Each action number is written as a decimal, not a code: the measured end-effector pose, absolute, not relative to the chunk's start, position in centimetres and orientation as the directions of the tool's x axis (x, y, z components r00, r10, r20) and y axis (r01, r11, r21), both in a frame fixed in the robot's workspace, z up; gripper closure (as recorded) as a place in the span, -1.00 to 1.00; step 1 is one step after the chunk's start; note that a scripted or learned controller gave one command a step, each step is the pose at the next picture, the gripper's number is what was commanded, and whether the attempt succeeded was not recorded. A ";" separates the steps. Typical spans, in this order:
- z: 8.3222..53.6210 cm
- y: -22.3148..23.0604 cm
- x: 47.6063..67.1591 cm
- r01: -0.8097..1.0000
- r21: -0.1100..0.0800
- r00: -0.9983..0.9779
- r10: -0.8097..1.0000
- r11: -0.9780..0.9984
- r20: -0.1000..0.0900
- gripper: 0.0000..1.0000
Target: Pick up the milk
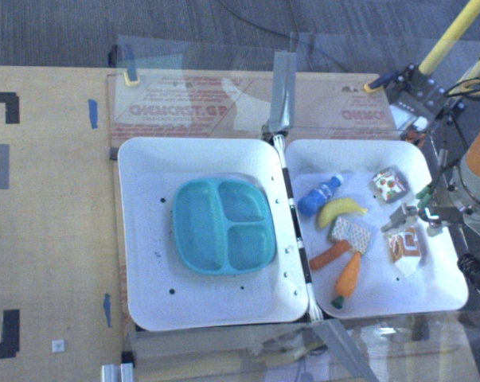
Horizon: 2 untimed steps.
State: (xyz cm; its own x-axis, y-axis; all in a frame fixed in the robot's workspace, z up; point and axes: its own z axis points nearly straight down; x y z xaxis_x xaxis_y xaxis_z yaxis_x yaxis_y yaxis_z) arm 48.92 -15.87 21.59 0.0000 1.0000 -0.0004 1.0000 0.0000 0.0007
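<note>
Worktop point(48, 213) carries two white bins. Left bin point(144, 293) holds a teal divided plate point(224, 225). Right bin point(442, 293): milk carton point(405, 249) at 4 o'clock, claw point(411, 217) just above it at 12 o'clock; finger spread indeterminate. Banana point(341, 210) near centre.

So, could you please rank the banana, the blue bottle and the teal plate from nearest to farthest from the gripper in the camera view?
1. Banana: mid right bin, left of the gripper.
2. Blue bottle: just beyond, by the divider.
3. Teal plate: left bin.
</note>
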 end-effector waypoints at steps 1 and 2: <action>10.9 -18.9 51.6 0.991 0.027 -0.132 0.991 0.133 -0.018 -1.00; 12.2 -19.2 51.7 0.991 0.034 -0.129 0.991 0.130 -0.027 1.00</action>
State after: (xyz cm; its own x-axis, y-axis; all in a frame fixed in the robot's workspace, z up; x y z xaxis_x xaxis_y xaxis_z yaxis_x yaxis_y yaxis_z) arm 51.73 -19.20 12.19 -0.1288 0.9913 -0.0270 0.9910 0.1297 0.0340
